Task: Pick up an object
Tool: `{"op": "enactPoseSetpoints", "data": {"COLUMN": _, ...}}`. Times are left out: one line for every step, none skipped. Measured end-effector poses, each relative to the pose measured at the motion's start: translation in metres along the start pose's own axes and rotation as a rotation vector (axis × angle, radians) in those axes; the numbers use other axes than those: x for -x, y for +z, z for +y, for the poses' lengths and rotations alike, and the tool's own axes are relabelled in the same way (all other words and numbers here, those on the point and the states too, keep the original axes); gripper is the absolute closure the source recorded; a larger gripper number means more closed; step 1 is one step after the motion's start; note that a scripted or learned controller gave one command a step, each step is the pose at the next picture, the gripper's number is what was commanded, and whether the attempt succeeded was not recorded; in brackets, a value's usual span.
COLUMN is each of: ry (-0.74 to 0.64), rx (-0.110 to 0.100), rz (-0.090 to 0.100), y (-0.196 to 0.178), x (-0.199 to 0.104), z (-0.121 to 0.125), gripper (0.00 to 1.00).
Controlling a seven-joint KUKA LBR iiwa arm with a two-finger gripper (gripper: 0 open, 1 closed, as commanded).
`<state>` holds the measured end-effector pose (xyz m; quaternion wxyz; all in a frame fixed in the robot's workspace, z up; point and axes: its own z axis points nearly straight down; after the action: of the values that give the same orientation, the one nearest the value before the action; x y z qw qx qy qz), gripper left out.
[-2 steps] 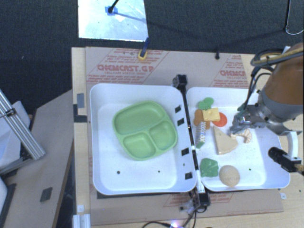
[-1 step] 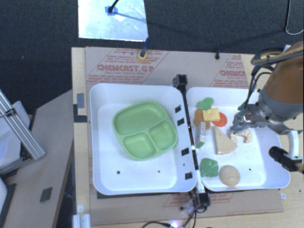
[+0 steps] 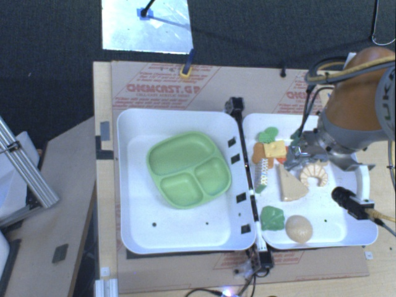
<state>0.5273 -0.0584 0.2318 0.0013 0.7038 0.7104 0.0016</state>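
Over the right bin (image 3: 356, 231) you have the gripper (image 3: 298, 155) lowered among the toy food, close to the bin's far-left part. You cannot tell from this slant how its grasp stands, and nothing can be seen caught in it. Just left of the gripper you see a yellow block (image 3: 275, 148), with a green leafy piece (image 3: 268, 135) on its far side and an orange piece (image 3: 258, 154) touching its left. Near that, by the divider between the bins, lies a small white ridged piece (image 3: 263, 172). Just near of the gripper you find a tan wedge (image 3: 289, 185) and, touching its right, a croissant-shaped piece (image 3: 315, 174). Closer to you, at the bin's near side, a green lump (image 3: 272, 218) sits just beside a beige egg-shaped piece (image 3: 299, 228). Your left bin (image 3: 133, 228) bears a green divided plate (image 3: 188, 169).
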Motion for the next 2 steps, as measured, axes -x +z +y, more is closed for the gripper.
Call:
{"op": "enactPoseSetpoints", "data": {"ry": 0.008, "rx": -0.003, "rz": -0.001, "y": 0.016, "x": 0.005, "z": -0.008, "gripper": 1.0}}
{"op": "enactPoseSetpoints", "data": {"ry": 0.006, "rx": -0.002, "rz": 0.0, "y": 0.005, "x": 0.007, "z": -0.002, "gripper": 1.0}}
